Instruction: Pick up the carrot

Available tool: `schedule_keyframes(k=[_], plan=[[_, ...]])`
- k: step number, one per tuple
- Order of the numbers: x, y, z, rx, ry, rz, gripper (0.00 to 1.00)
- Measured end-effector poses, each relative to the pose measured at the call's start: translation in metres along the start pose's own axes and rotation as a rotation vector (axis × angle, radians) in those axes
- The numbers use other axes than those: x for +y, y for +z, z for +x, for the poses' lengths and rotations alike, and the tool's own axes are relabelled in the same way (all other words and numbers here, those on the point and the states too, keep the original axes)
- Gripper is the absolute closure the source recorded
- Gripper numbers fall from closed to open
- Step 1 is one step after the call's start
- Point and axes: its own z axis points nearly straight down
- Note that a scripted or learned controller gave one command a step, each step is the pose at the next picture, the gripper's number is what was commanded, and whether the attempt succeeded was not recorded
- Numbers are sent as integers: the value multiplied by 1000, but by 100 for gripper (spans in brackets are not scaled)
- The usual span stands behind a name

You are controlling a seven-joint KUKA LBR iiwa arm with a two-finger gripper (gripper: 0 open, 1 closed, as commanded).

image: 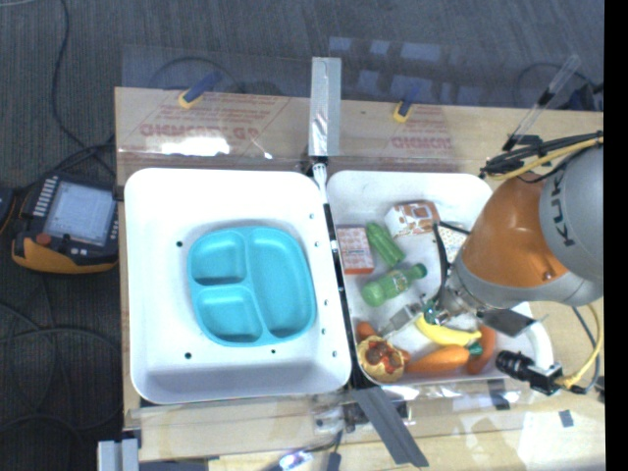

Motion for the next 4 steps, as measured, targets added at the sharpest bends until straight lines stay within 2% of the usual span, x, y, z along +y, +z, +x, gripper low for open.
schedule_keyframes(k=[1, 2, 3, 4], plan=[[2, -10, 1, 2, -1, -3, 100], [3, -18, 2, 4, -1, -3, 100], [-19, -132, -44, 6, 81, 9, 100], [-19, -131, -44, 6, 81, 9, 0]])
